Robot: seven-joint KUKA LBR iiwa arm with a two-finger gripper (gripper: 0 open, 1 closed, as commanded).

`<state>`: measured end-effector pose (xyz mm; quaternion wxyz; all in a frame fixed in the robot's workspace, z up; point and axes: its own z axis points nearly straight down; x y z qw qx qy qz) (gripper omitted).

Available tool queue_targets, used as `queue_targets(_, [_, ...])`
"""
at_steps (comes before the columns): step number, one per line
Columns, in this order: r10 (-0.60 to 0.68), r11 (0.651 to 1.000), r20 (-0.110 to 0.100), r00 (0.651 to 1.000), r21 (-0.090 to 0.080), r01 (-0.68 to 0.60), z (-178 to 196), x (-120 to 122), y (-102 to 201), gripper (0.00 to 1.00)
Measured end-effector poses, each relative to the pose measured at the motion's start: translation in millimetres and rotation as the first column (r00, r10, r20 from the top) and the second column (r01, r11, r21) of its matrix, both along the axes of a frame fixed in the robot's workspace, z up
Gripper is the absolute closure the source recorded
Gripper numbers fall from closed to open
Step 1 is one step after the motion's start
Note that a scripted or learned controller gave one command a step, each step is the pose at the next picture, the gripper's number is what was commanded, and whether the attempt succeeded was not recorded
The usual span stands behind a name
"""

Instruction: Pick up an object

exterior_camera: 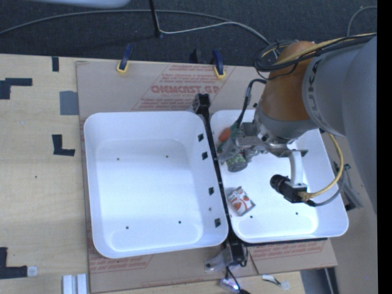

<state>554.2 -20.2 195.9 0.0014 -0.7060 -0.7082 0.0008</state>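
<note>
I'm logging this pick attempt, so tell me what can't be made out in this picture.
- Pincer: in the camera view, the arm's wrist covers it from above, so its grip state is unreadable.
- Greenish object under the wrist: partly hidden, too blurred to identify.
- Orange item by the divider: mostly hidden by the arm.
- Small packet: print too small to read.

Arm over R bin (331,225), tool (236,158) near packet (240,201), L bin (98,127)

left bin (147,188) open; arm (294,97) crowds right bin (318,219).
</note>
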Motion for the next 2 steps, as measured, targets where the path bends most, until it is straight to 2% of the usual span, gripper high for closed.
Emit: queue_targets(2, [0.000,1.000,0.000,1.000,-0.001,0.000,27.3,-14.3,99.7,1.00])
